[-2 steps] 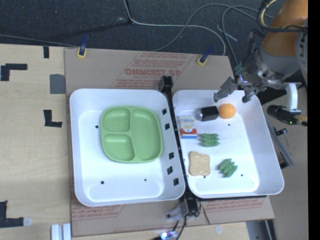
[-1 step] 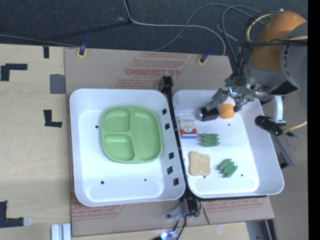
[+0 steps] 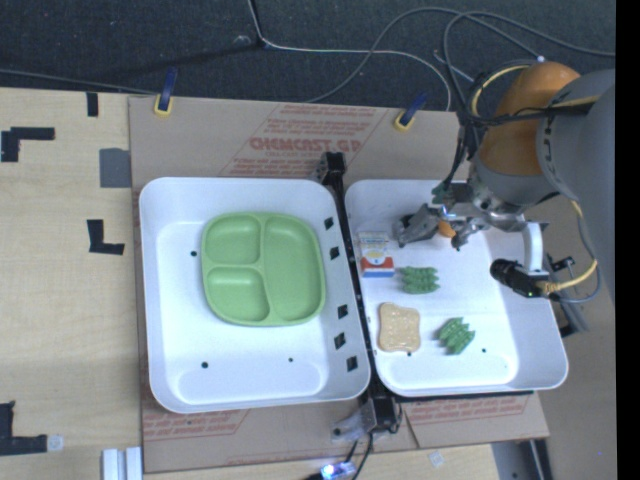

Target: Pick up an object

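My gripper [image 3: 430, 228] hangs over the upper middle of the right bin [image 3: 530, 363], with the grey arm and its orange band [image 3: 520, 118] behind it at the right. A small orange bit [image 3: 445, 230] shows at the gripper; I cannot tell whether it is an object or part of the tool. Just below and left of the gripper lies a small white and red carton [image 3: 374, 253]. A green leafy toy [image 3: 419, 280] rests below the gripper. A slice of toast [image 3: 399, 328] and a second green piece [image 3: 457, 336] lie nearer the front.
The left bin [image 3: 170, 368] bears a green divided plate [image 3: 264, 268]. A black divider with clips [image 3: 345, 268] runs between the bins. Cables [image 3: 400, 48] trail across the dark back area. A black fitting [image 3: 515, 276] sticks out from the arm over the right bin.
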